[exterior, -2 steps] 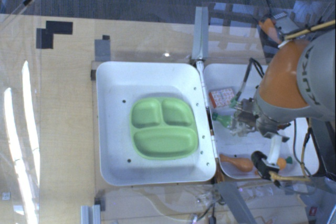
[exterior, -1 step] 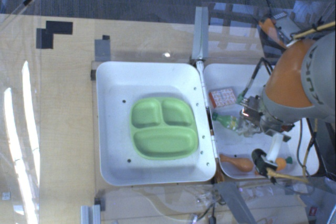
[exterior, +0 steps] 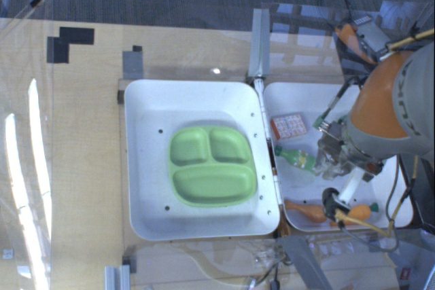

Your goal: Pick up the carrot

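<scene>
Left bin [exterior: 136,146]: green divided plate [exterior: 212,166], centred. Right bin [exterior: 299,102]: red packet [exterior: 289,125] at far left; green item [exterior: 297,158] below it; carrot [exterior: 306,212] lying along the near edge. Arm [exterior: 380,112] over the bin's right part. Jaws: spread cannot be told.

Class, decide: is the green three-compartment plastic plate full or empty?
Empty. All three compartments of the green three-compartment plastic plate show bare green surface, with nothing lying in them.

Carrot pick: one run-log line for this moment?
tool over right white bin | orange tapered carrot on bin floor, apart from tool | green divided plate in left bin
</scene>
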Motion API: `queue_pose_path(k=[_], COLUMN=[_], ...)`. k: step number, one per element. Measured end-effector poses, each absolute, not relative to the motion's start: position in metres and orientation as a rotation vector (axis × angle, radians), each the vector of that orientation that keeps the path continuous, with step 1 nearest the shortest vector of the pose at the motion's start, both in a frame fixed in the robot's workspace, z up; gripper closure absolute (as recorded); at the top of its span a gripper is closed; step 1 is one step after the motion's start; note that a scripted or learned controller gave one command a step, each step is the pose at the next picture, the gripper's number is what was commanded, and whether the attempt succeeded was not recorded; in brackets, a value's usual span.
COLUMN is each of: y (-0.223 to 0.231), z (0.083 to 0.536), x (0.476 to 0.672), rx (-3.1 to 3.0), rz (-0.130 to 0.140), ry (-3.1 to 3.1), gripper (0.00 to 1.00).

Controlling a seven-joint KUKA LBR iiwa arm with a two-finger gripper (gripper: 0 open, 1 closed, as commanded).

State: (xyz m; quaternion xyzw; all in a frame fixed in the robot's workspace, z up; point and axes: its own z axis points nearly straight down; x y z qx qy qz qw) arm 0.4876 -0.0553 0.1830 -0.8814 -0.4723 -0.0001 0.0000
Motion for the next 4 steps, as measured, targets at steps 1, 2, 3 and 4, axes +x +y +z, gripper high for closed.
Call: queue_pose_path(k=[1,2,3,4], y=[-0.046,-0.009,-0.032,-0.015], z=[0.183,0.183,0.183,0.183], x=[0.488,0.488,0.488,0.488], rx=[-2.791,-2.409,-2.101,-1.926], rz=[-0.002,0.000,-0.001,-0.002], ry=[-1.444,-2.015,-2.337,-2.483], gripper=[1.00,1.00,1.00,1.00])
